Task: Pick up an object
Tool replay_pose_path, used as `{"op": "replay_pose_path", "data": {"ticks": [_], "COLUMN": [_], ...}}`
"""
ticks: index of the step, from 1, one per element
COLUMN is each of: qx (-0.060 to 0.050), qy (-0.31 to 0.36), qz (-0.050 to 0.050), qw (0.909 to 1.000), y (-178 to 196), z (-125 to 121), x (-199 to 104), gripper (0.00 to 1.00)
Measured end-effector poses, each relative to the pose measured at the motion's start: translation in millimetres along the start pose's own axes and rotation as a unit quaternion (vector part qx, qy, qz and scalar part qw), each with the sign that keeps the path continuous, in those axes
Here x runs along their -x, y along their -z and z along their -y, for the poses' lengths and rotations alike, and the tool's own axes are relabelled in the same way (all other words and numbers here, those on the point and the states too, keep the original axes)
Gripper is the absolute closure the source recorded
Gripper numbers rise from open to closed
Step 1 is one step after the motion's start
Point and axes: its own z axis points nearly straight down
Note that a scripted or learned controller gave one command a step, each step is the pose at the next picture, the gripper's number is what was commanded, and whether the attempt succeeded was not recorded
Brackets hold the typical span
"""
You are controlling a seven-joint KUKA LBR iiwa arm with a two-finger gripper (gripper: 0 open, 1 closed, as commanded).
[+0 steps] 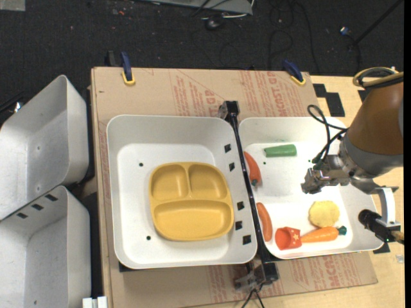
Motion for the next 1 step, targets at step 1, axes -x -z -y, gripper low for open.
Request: {"op": "replay_pose_path", "data": {"ticks": [1], "qx": [0.001], "qy": [0.0], "qz": [0.001], "qw": [1.0], "y": [61.4], "z": [-1.5], "x": [7.2], "gripper": [1.0]}}
